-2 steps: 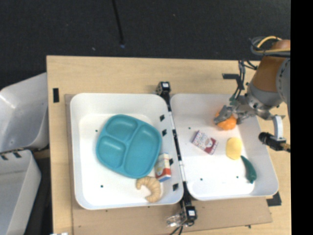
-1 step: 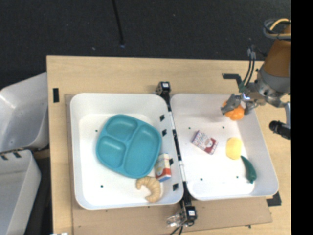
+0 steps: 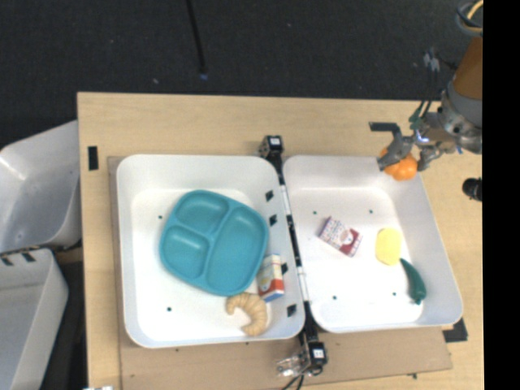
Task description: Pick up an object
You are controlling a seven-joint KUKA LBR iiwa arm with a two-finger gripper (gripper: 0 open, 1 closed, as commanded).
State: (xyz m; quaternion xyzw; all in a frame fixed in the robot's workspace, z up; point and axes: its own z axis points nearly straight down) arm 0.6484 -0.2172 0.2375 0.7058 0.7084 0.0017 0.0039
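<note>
Bottom of frame first: left bin (image 3: 130, 242) sits lower-left on the desk (image 3: 97, 124), right bin (image 3: 439, 275) lower-right, the two touching along a centre seam. Croissant (image 3: 250, 312) lies at the left bin's bottom edge, just right of centre. Just above it and to the right, a small white bottle with red/blue label (image 3: 272, 278) lies tilted against the seam wall, touching or nearly touching the teal divided plate (image 3: 214, 241), which takes up the middle of the left bin. In the right bin, dark green pepper-shaped item (image 3: 413, 280) lies near the right wall, its upper end just below the yellow lemon-like piece (image 3: 389, 246). Small maroon-and-white packet (image 3: 339, 236) sits mid-bin, well apart from the yellow piece. Further up: end effector (image 3: 400, 162) is at the top-right corner of the right bin, over the rim. Fingers are closed down onto a small orange ball-like object (image 3: 402, 169); it shows between the fingertips, so grasp looks real. Whether it's lifted off the rim or resting on it, can't tell. Arm (image 3: 465, 96) comes in from the upper right, orange band visible above the wrist. Clip hardware (image 3: 272, 145) sits at the top end of the seam.
</note>
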